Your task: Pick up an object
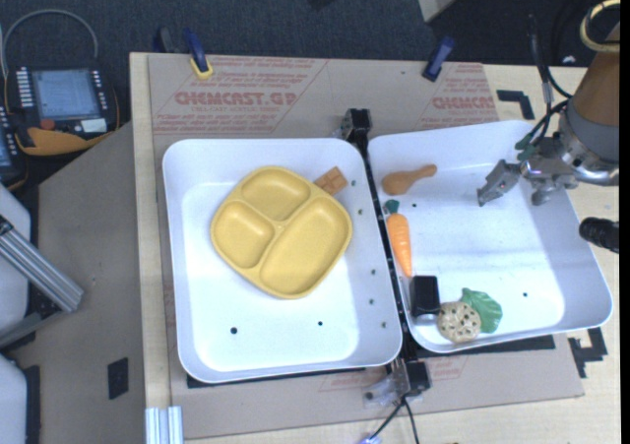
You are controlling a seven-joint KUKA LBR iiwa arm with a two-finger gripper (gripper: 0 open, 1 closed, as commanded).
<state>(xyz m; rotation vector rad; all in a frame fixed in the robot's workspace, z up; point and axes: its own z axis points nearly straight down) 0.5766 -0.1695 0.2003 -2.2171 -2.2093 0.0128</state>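
Hovering gripper (522, 186): hanging over the upper right part of the right bin (551, 265), fingers spread apart and pinching nothing.
Arm (596, 127): reaching in from the right edge.
Right bin contents: a tan drumstick (408, 179) is lying near the top left corner; a carrot (399, 243) is lying along the left wall; a black block (424, 294), a cookie (455, 321) and a green leafy piece (482, 307) are clustering near the bottom edge.
Left bin (281, 344): holding a yellow divided plate (282, 231), with a small brown block (331, 179) touching its upper right rim.
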